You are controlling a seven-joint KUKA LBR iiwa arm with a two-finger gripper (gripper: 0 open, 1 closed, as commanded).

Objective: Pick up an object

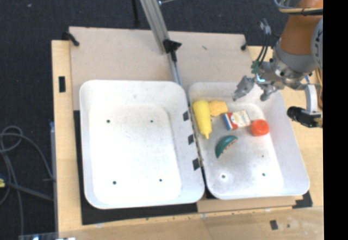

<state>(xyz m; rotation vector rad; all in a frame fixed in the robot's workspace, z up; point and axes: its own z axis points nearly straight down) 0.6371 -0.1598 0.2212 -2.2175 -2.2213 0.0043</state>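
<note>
Yellow bottle (pixel 202 116), orange ball (pixel 260 128), green wedge (pixel 225 145), red-and-white carton (pixel 237 120), white bins (pixel 136 89).

My light wooden bench (pixel 64 124) carries a pale cardboard sheet (pixel 119 56) at its back and two shallow white plastic bins side by side, touching: the left bin (pixel 136 141) and the right bin (pixel 255 171).

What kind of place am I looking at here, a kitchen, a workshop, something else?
Most likely a robotics lab set up for grasping trials. A robot arm reaches over two shallow white bins on a bench, and the right bin holds small toy-like items such as a yellow bottle and a red ball.
</note>
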